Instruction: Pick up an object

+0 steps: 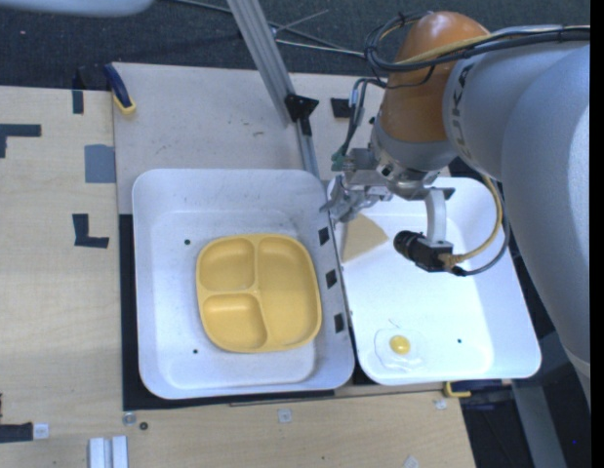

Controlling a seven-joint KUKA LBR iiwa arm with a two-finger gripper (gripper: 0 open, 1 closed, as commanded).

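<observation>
My jaws low over the tan wedge in the right bin, their state unclear to me, fried egg near the front, yellow tray in the left bin

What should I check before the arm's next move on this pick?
1. Target in reach: tan wedge lies in the right bin, just below the gripper. Ok.
2. Grasp confirmed: the view does not settle whether anything is held. Cannot tell.
3. Wall clearance: gripper sits right over the divide between the bins. Not ok.
4. Other target: fried egg lies apart near the front wall. Ok.
5. Yellow tray flat in the left bin, away from the gripper. Ok.
</observation>
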